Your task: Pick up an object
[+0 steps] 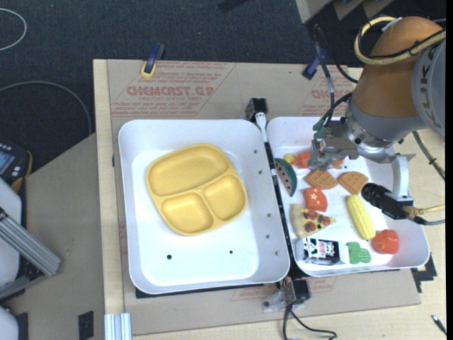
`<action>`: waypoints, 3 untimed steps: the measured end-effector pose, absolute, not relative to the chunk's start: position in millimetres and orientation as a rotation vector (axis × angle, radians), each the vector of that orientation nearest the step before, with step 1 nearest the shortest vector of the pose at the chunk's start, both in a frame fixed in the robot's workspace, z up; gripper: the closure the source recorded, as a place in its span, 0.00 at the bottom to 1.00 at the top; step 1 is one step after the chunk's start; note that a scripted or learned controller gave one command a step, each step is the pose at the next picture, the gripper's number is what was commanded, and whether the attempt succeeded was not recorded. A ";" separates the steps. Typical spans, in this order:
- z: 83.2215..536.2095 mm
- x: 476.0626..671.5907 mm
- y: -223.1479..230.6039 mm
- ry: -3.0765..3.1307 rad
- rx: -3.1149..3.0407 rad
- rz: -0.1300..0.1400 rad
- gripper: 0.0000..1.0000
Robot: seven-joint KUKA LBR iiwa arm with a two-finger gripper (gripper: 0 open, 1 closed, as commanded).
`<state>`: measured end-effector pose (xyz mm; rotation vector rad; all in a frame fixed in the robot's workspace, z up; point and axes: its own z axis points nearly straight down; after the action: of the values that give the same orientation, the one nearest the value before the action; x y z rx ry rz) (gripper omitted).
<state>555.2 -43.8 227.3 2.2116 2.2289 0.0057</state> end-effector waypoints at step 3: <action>235.5 596.5 48.2 2.221 2.218 0.005 1.00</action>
<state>596.5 48.2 235.5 2.2176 2.2209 0.0051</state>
